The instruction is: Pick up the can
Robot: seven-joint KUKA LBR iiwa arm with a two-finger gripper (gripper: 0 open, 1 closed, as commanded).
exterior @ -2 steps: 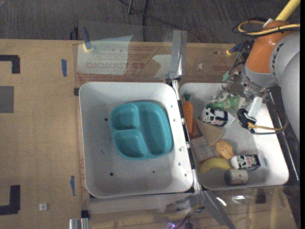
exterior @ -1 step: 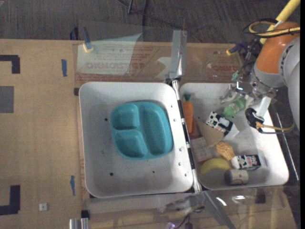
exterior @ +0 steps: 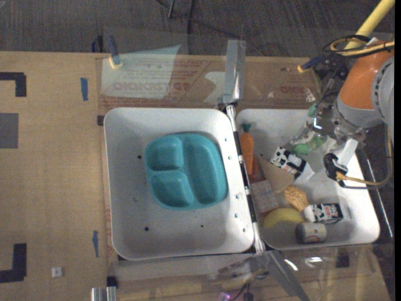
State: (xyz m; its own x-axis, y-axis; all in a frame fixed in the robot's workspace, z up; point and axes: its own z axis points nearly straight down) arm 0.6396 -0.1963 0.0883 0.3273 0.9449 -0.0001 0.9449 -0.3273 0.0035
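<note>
The can [exterior: 311, 232] is a short grey cylinder lying on its side near the front edge of the right bin [exterior: 369, 221]. It rests just in front of a yellow fruit [exterior: 282, 217] and a small black-and-white milk carton [exterior: 324, 212]. My gripper [exterior: 315, 130] hangs over the back of the right bin, above a green object [exterior: 305, 147]. It is far behind the can and apart from it. The grey arm with its orange band [exterior: 359, 85] reaches in from the right.
In the right bin also lie a carrot [exterior: 248, 152] along the left wall, a second milk carton [exterior: 288, 161], a waffle piece [exterior: 267, 196] and a golden pastry [exterior: 296, 197]. The left bin [exterior: 125, 187] holds a teal divided plate [exterior: 186, 170].
</note>
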